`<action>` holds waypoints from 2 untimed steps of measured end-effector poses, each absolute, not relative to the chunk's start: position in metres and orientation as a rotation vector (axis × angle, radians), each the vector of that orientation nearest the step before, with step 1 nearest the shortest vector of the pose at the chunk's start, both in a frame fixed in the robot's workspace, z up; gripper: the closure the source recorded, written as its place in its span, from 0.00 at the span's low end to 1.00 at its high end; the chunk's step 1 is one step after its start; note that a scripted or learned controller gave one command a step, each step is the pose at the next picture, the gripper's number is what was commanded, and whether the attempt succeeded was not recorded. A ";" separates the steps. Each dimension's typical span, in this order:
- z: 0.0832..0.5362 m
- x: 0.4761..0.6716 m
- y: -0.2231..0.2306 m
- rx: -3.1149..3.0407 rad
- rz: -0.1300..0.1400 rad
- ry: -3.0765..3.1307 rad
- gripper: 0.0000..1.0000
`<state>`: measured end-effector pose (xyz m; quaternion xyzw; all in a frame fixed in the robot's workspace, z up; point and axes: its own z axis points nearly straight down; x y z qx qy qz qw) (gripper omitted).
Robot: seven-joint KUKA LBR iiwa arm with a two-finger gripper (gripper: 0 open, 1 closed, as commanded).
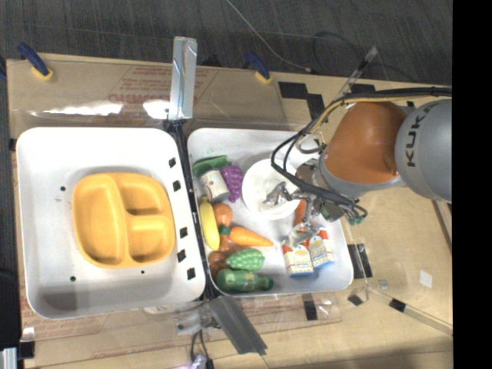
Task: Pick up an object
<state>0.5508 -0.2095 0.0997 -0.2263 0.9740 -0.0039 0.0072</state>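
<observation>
The right bin (338,279) holds several toy foods: purple grapes (232,181), a small can (211,185), a yellow banana (208,225), an orange carrot (247,237), a knobbly green vegetable (244,260), a dark green cucumber (244,281) and two small cartons (307,256). A white bowl (261,187) lies near the bin's middle. My gripper (294,206) reaches down at the bowl's right edge, just above the cartons. The orange wrist band (365,144) hides what lies under it.
The left bin (38,175) holds a yellow divided tray (123,217). A green piece (209,164) lies at the right bin's top left. Black cables (300,141) loop off the wrist. A metal divider (183,75) stands between the bins at the back.
</observation>
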 end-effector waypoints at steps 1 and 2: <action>0.111 0.553 -0.208 -0.716 -0.014 3.042 1.00; 0.223 0.593 -0.115 -0.484 -0.003 3.093 1.00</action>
